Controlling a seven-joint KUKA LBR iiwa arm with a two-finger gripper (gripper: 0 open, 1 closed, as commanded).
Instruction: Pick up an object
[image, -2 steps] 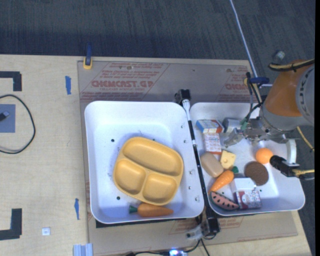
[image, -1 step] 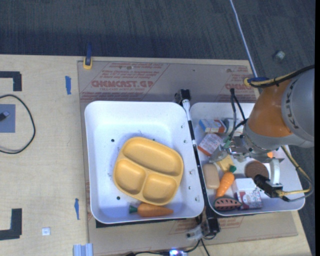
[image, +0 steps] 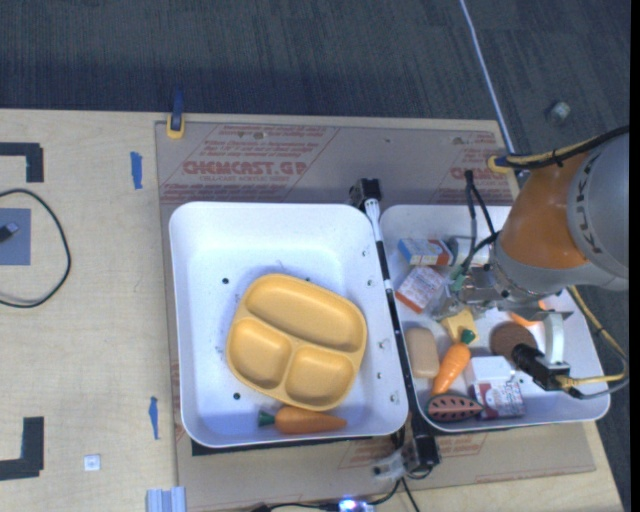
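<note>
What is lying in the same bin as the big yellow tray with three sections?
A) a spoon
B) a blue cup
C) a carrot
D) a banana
C: a carrot lies along the near edge of the left bin, just below the yellow tray.

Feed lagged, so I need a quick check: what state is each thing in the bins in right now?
Yellow tray: flat, cavities up, left bin.
Carrot: lying beside tray's near edge.
Small carrot: lying tilted, right bin.
End effector: low over right bin's clutter.
</note>
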